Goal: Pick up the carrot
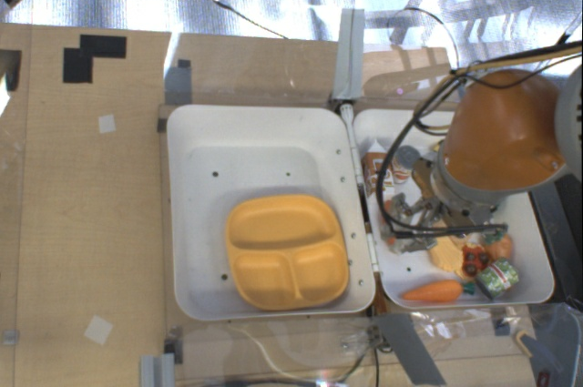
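The carrot [434, 291] is orange with a small green top and lies flat near the front edge of the right bin [543, 290]. My gripper [412, 225] hangs over the middle of that bin, under the arm's orange band, a short way behind and to the left of the carrot. Nothing sits between the carrot and the bin's front wall. The arm hides much of the bin's back half.
The left bin [196, 157] holds a yellow divided plate [287, 249]. Next to the carrot in the right bin lie a pale yellow cheese wedge [446, 256], a red berry cluster [474, 259], a green-striped can [497, 278] and a red-labelled packet [375, 169]. Cables loop above the bins.
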Action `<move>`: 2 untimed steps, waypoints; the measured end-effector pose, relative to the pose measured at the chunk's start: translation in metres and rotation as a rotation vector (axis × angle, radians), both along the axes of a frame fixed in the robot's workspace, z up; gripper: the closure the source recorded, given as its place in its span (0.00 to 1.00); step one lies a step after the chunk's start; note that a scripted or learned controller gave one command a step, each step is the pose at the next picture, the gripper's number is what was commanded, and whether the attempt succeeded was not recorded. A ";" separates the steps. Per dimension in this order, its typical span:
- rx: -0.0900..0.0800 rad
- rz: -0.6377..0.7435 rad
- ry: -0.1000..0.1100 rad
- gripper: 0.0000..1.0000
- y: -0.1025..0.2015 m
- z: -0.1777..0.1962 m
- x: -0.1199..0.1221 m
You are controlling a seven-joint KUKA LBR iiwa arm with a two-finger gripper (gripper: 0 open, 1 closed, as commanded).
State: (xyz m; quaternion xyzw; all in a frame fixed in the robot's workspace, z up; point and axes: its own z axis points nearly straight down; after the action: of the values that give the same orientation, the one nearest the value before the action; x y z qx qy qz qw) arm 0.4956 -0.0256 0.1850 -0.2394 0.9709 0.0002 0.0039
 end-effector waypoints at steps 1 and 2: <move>-0.004 0.085 0.004 1.00 -0.083 -0.056 0.019; -0.006 0.368 -0.002 1.00 -0.138 -0.025 0.029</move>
State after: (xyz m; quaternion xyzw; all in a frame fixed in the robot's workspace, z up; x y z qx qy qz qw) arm 0.5242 -0.1640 0.1605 -0.4129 0.9107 -0.0024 0.0042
